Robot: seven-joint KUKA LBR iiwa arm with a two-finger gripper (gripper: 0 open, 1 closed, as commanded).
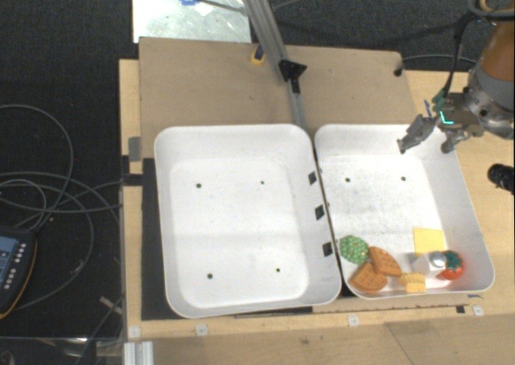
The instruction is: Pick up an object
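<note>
1. The grey two-finger gripper (433, 137) is hovering over the far right corner of the right shallow white bin (378, 186), fingers spread apart and grasping nothing.
2. Small objects are sitting clustered at that bin's near edge: a green bumpy round piece (352, 248), two orange waffle-like pieces (376, 270), a yellow square block (429, 239), and a red and silver item (447, 264).
3. The left shallow white bin (237, 219) is lying just beside it.
</note>
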